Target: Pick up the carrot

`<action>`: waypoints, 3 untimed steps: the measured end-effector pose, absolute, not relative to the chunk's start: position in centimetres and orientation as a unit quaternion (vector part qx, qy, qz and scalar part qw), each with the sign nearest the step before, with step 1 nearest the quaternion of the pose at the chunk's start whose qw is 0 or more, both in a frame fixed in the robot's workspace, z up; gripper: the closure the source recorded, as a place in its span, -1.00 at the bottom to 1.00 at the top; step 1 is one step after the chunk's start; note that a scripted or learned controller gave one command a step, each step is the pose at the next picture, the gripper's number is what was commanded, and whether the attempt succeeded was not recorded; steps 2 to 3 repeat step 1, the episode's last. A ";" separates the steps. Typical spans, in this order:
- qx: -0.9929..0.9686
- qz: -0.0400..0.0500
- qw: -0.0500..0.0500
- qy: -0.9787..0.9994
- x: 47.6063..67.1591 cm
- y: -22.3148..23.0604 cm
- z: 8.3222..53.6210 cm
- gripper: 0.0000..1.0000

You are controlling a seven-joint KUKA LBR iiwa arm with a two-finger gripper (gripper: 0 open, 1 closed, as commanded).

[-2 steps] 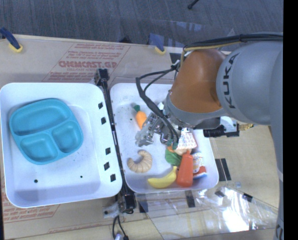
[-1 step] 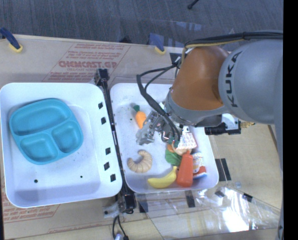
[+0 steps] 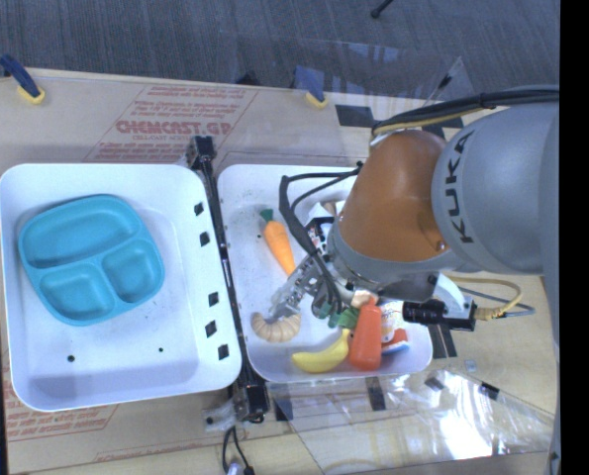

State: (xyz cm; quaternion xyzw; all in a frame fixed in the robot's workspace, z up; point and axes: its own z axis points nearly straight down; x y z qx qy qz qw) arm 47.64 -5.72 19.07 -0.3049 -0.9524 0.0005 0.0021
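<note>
Carrot (image 3: 278, 246): right bin (image 3: 237, 265), unheld. Gripper (image 3: 302, 290): finger state cannot be told. Risk: closing low may snag pastry (image 3: 275, 326) instead.

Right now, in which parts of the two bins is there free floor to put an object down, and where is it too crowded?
Free: the left bin floor in front of the blue divided plate, and the right bin strip between its left wall and the carrot. Crowded: the right bin's near end, where the croissant, banana, red bottle and gripper sit together.
</note>
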 end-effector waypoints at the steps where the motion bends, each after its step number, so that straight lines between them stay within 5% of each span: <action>1: -0.341 0.000 -0.002 -0.940 49.4 -7.1 24.4 1.00; 3: -0.341 0.000 -0.002 -0.940 49.4 -7.1 24.4 1.00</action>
